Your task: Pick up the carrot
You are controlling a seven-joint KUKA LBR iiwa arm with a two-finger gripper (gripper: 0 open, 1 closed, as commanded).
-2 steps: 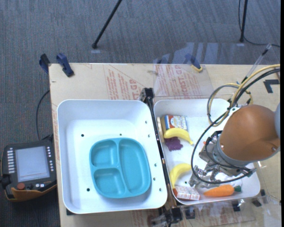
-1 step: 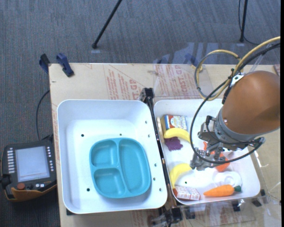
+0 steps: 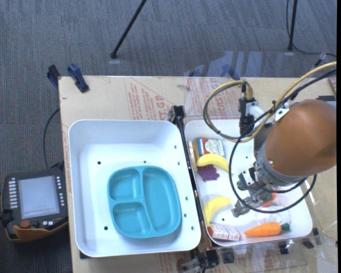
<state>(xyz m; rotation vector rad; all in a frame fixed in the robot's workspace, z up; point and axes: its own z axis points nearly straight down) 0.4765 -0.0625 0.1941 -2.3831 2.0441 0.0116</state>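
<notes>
The orange carrot (image 3: 263, 230) with a green top lies along the front wall of the right bin (image 3: 307, 223). My gripper (image 3: 251, 203) hangs over the bin's middle, just above and to the left of the carrot, under the orange wrist band. Cables and the wrist body hide part of the fingers. Nothing shows between them.
In the right bin lie two yellow bananas (image 3: 212, 162) (image 3: 216, 206), a purple item (image 3: 209, 174), a small box (image 3: 208, 147) at the back and a red-white packet (image 3: 224, 231) at the front. The left bin (image 3: 91, 141) holds a blue divided plate (image 3: 143, 201). A pendant (image 3: 34, 203) sits at the far left.
</notes>
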